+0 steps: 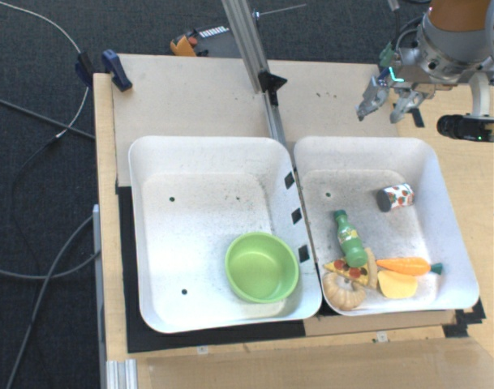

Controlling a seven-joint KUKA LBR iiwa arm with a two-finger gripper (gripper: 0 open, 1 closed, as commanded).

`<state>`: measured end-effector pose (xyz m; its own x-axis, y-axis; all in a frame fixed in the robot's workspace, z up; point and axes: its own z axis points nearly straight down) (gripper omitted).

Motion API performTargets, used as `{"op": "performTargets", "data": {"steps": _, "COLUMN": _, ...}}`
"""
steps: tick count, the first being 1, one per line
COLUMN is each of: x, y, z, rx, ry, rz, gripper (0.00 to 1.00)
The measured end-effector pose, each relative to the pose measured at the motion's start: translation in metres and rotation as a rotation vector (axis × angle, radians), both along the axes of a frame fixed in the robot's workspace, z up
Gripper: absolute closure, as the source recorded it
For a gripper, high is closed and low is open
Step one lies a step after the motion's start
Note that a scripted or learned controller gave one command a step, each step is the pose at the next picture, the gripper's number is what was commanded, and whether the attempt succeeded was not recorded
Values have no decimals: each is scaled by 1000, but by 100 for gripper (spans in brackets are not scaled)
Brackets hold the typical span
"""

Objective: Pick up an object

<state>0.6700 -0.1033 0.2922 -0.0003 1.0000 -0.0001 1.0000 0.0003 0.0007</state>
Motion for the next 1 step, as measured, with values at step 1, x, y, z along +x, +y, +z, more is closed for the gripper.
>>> {"op": "performTargets", "data": {"steps": 1, "x": 0, "y": 0, "z": 0, "rx": 0, "ry": 0, "rz": 0, "gripper": 0}}
